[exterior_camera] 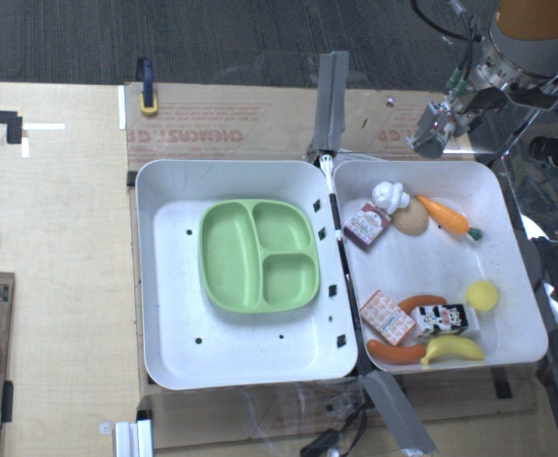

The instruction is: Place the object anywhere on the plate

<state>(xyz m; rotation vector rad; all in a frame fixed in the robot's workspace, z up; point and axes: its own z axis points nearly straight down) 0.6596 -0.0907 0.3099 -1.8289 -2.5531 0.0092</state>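
A green divided plate lies in the left bin with nothing on it. The right bin holds toy food: a carrot, a tan potato-like piece, a white garlic-like piece, a small carton, a lemon, a banana, a red sausage, a pink box and a cow-print carton. My gripper hangs above the back rim of the right bin, apart from all the objects.
A grey divider bar rises between the bins at the back. A blue-and-yellow clamp sits on the bench behind the left bin. Cables loop near the wrist at the upper right.
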